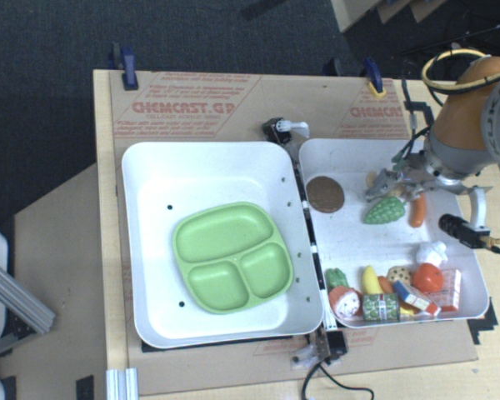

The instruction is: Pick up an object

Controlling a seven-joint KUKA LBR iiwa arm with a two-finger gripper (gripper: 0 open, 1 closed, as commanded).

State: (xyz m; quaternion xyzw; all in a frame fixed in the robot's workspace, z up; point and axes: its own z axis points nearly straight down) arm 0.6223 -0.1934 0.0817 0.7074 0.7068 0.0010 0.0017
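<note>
In the right bin, my gripper hangs low near the far side, at the end of the grey and orange arm. Right under and in front of it lies a green bumpy toy. A small orange carrot-like piece lies just right of that. To the left rests a flat brown disc. I see nothing lifted off the bin floor.
Several small toys crowd the right bin's near edge, among them a yellow banana, a red ball and a green can. The left bin holds a green divided plate.
</note>
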